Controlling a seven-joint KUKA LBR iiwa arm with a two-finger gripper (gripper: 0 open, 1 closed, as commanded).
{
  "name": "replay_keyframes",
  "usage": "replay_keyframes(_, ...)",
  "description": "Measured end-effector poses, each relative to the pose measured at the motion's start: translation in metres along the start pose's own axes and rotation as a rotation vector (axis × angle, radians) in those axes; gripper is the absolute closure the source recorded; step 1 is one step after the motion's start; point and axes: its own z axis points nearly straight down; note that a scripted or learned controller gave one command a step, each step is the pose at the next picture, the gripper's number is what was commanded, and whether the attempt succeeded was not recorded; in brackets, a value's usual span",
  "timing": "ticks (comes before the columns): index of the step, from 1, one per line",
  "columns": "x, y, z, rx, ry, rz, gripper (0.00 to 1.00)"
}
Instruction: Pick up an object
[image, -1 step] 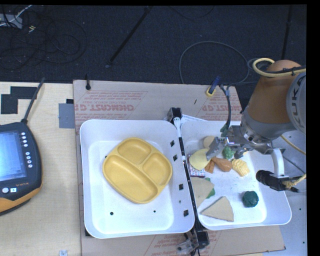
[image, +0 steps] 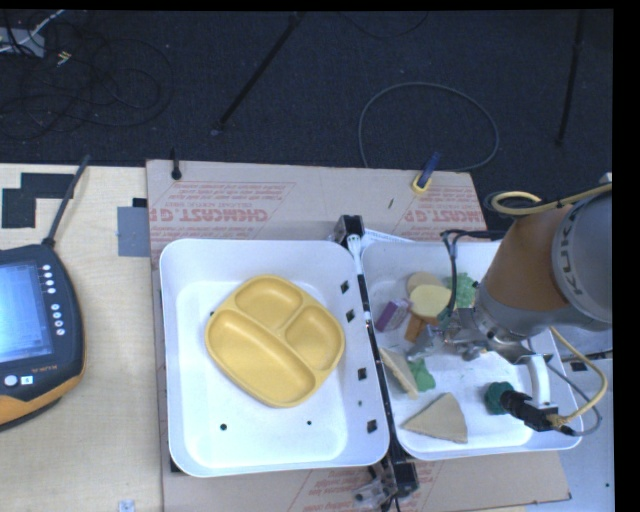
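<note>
The claw (image: 447, 338) is down inside the right-hand shallow white plastic bin (image: 470, 442), near that bin's middle, and whether it is spread or closed on anything I cannot tell: the grey arm with its orange band (image: 535, 265) hangs over it and the metal parts blur into the clutter. Nothing can be seen held in it.

Just beside the claw, toward the bin's far edge, sit a round yellow disc on a tan block (image: 430, 298), a small purple piece (image: 389, 316) and a scrap of green leafy plastic (image: 464, 292). On the near side lie a pale wooden stick (image: 397, 371) with a small green block (image: 421, 377) touching it, and toward the near edge a flat tan triangular wedge (image: 438, 419). A dark green knob-shaped object (image: 498, 397) rests near the bin's right corner.

The left-hand white bin (image: 190, 420) carries a yellow divided plastic plate (image: 275, 338) in its centre. A black and orange handheld control pendant (image: 28, 325) lies at the tabletop's left edge.

This looks like the grasp attempt itself: the claw is low among the candidates around the bin's middle. The next move calls for closing firmly on one piece, then a straight lift clear of its close neighbours.
</note>
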Motion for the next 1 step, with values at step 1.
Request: replay_keyframes(1,0.047,0.0677,-0.0054,-0.005,-0.013,-0.008,0.0)
